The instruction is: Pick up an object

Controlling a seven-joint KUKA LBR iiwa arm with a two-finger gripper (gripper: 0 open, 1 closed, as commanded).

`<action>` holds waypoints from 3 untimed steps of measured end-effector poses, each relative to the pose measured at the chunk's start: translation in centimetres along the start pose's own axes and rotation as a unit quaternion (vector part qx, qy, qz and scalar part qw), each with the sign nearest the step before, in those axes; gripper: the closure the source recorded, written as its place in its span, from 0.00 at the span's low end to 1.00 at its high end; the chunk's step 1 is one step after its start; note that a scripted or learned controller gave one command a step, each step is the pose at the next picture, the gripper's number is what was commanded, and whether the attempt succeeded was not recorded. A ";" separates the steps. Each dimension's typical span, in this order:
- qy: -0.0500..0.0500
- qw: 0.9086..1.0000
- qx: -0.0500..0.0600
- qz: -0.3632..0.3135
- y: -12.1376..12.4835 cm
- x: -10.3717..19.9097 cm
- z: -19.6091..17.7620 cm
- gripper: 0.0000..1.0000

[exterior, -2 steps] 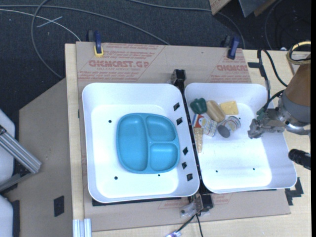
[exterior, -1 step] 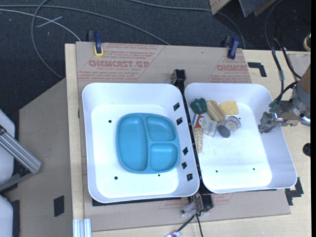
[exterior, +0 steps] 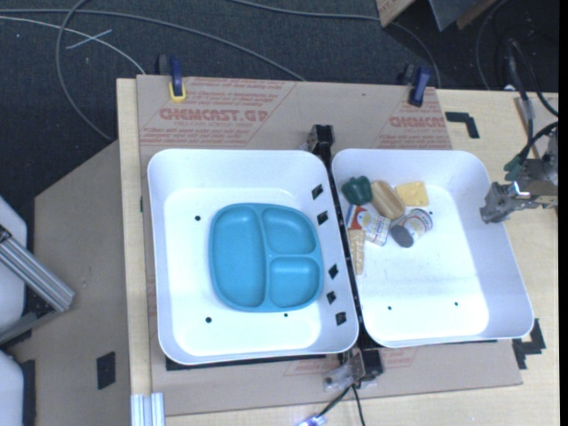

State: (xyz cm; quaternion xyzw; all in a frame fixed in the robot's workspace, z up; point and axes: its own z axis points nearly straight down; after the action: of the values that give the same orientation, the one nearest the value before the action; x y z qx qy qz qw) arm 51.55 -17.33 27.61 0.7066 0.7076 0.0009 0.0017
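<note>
Brown cardboard with red letters covers the worktop (exterior: 266, 109), and two blue clamps (exterior: 177, 82) pin it at the far edge. Two white bins sit on it, side by side and touching. The left bin (exterior: 177, 185) has a blue tray (exterior: 264, 257) with three parts lying flat in it. The right bin (exterior: 461, 282) has a little heap near its far left corner: a green thing (exterior: 358, 187), a tan roll (exterior: 387, 201), a yellow block (exterior: 412, 193), a small can (exterior: 413, 227) and a packet (exterior: 356, 248). The gripper (exterior: 499, 204) is at the right rim of that bin, well apart from the heap. I cannot tell how it is set. Dark carpet with thin cables (exterior: 106, 16) lies past the worktop.
</note>
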 end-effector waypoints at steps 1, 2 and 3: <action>0.002 1.000 0.003 -0.001 0.4 5.3 1.7 1.00; 0.002 1.000 0.003 -0.001 0.6 11.0 1.3 1.00; 0.002 1.000 0.003 -0.002 0.0 16.6 1.6 1.00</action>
State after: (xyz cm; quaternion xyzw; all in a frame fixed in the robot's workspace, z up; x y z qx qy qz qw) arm 51.56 -0.77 26.03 0.7051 0.7091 0.0000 -0.0018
